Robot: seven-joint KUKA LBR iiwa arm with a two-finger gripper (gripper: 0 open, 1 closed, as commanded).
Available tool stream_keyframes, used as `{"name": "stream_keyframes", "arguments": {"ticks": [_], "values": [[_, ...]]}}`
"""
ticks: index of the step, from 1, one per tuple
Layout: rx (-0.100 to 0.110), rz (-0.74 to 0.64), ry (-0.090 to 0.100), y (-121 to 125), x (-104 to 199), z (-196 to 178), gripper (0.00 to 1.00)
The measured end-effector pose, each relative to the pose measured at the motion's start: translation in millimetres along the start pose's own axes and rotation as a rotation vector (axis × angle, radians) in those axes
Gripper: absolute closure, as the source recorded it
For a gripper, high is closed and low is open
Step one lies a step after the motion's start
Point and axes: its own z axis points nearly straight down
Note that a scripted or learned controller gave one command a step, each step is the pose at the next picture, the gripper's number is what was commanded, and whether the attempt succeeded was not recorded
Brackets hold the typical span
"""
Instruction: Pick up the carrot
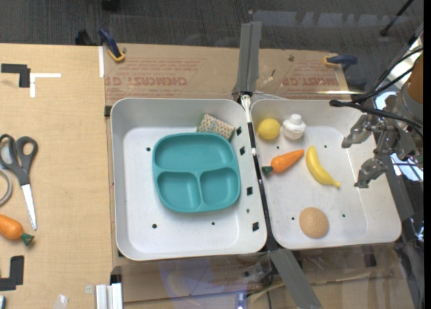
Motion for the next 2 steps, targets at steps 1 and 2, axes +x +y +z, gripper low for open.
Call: {"name": "stream_keyframes", "arguments": {"ticks": [1,2], "values": [[0.001,0.080,-0.002,25,-16,152,0.00],[0.002,0.147,-0.005,72,-85,150,0.00]]}}
